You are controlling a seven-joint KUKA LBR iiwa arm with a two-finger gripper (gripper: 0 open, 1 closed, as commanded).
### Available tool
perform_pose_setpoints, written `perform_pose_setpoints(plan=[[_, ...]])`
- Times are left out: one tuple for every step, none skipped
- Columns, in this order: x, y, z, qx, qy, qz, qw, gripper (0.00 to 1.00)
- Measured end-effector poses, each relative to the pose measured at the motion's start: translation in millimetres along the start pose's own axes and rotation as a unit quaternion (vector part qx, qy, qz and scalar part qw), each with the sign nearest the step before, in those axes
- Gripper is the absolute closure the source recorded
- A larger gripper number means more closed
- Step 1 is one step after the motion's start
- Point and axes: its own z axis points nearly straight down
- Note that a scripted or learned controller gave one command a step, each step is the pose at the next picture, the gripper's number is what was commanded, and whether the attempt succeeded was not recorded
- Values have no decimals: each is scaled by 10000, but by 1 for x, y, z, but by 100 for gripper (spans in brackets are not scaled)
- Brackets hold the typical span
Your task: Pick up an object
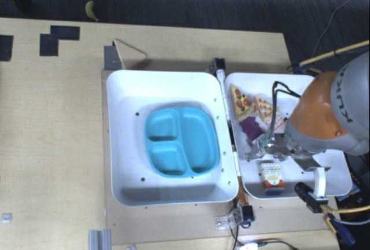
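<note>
Approach step: gripper (267,144) low in right bin (341,182), beside purple toy (251,127); claw state indeterminate. Next: centre over one item, close.

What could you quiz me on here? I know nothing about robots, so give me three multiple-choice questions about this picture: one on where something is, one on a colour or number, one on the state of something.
1. Where does the blue divided tray lie?
A. In the left bin
B. In the right bin
C. On the bare bench

2. How many compartments does that tray have?
A. One
B. Three
C. Six

3. Where is the arm's gripper at this moment?
A. Out over the dark floor
B. Over the left bin
C. Down in the right bin among the small items

Answers:
1. A, the tray sits in the middle of the left bin.
2. B, two small pockets on its left and one long one on its right.
3. C, it is in the right bin, near the pizza slice, the purple piece and the small carton.
</note>
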Motion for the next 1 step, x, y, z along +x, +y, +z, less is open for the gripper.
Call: perform_pose_setpoints(plan=[[1,1,-11,-14,3,-10,10000,100]])
